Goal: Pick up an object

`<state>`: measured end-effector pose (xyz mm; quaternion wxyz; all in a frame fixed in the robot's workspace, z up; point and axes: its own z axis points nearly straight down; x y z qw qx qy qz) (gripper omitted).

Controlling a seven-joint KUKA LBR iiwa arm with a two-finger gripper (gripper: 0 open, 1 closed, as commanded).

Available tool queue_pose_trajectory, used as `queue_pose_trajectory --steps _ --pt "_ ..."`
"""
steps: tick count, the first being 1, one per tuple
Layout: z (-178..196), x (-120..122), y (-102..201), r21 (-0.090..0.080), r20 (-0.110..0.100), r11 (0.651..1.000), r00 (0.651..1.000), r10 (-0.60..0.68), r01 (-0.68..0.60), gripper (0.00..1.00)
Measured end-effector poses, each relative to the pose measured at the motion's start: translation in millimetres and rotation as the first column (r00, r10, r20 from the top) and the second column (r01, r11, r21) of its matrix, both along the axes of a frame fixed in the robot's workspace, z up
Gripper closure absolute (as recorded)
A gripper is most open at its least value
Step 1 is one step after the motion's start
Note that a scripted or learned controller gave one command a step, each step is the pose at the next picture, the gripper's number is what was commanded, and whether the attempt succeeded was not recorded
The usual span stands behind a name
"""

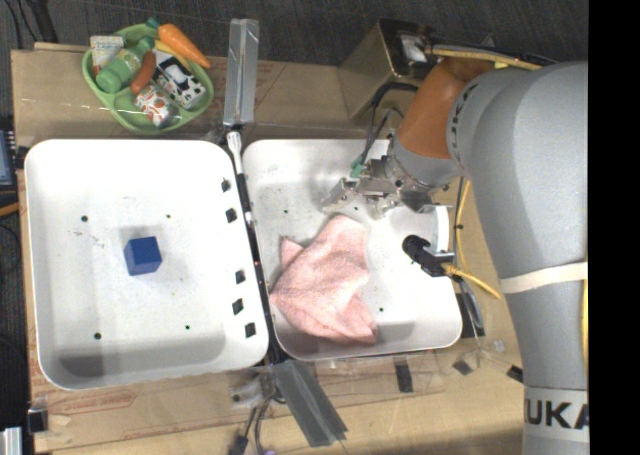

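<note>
We judge the pick as not yet made: the pink cloth lies crumpled in the right bin, toward six o'clock of its floor, and the blue cube sits alone in the left bin, near its centre. Our gripper hangs low over the right bin at about twelve o'clock from the cloth, just beside its upper edge, with nothing visibly between its tips; whether they are spread or pressed together we cannot tell. The arm reaches in from three o'clock, bent over the bin's rim, the wrist tipped down toward the cloth.
</note>
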<state>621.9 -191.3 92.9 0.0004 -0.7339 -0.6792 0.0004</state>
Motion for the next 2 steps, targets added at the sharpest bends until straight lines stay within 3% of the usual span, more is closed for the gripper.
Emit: queue_pose_trajectory --steps 1,2 --pt "-2.0 -28.3 30.0 0.002 -0.004 0.982 0.982 0.189 -0.189 0.0" --pt "7.7 -28.1 30.5 0.002 -0.007 0.981 0.981 0.194 -0.194 1.0"
